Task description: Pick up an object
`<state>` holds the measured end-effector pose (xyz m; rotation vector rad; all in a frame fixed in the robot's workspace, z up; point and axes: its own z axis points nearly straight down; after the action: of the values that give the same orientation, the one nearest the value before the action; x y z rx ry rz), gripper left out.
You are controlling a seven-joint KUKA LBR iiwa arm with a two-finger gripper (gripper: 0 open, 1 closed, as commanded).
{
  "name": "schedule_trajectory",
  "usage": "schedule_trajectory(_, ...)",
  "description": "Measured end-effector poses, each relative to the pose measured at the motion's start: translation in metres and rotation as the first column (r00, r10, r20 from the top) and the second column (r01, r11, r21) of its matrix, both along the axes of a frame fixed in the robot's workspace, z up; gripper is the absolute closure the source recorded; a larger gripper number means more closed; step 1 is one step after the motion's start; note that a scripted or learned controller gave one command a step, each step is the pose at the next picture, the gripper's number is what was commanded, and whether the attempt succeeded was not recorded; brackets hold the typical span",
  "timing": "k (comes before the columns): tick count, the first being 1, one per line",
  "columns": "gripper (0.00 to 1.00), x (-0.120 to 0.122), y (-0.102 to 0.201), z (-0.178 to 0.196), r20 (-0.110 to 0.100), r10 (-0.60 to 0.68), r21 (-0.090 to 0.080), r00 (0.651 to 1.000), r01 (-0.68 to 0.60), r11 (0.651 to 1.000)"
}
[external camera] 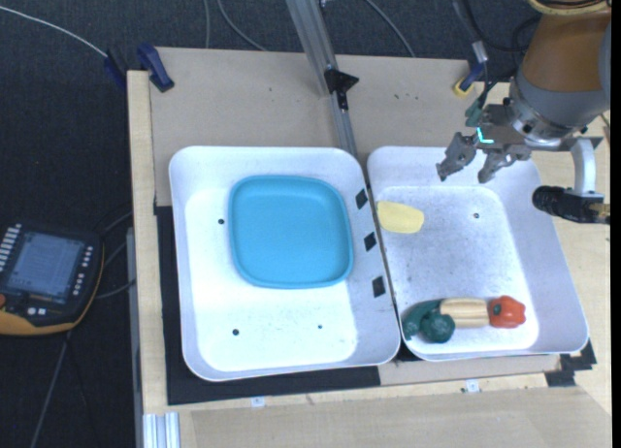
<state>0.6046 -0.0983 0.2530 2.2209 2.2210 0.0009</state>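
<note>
The claw [472,162] hangs over the far edge of the right bin [543,272], its two fingers spread apart with nothing between them. Below it and to its left in the camera view, a yellow piece [400,217] lies near the bin's left wall, apart from the fingers. Much nearer the camera, well away from the claw, three things lie in a row along the bin's near wall: a green lump [429,323], a tan stick [465,312] and a red ball [506,311], touching one another. Far to the claw's left, a blue plate [290,232] sits in the left bin [199,272].
</note>
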Motion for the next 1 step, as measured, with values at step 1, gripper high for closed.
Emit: schedule_trajectory(1,0.00,0.0000,0.0000,-0.0001,0.000,0.000,0.000,1.000,0.000,1.000)
